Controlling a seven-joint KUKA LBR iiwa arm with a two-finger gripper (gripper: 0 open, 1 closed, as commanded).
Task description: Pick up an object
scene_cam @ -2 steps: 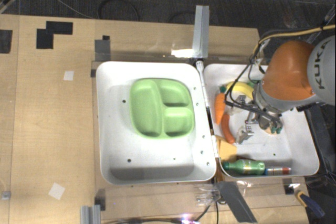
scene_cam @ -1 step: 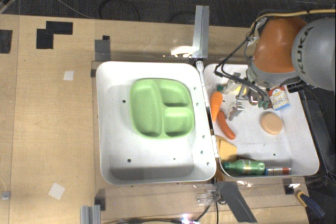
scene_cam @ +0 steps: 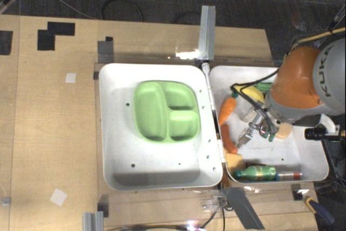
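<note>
Claw (scene_cam: 254, 131) sits low in your right bin (scene_cam: 319, 167); you cannot tell its state. Crowding it: carrot (scene_cam: 226, 109) just left by the dividing wall, green bottle (scene_cam: 256, 172) along the near edge. Your left bin (scene_cam: 116, 116) holds a green divided tray (scene_cam: 165, 111), with bare floor around it.

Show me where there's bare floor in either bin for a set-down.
Left bin: a bare band rings the green divided tray, widest along the front wall. Right bin: crowded. Carrot, green bottle and the gripper fill the left and front; a bare patch sits between gripper and bottle.
</note>
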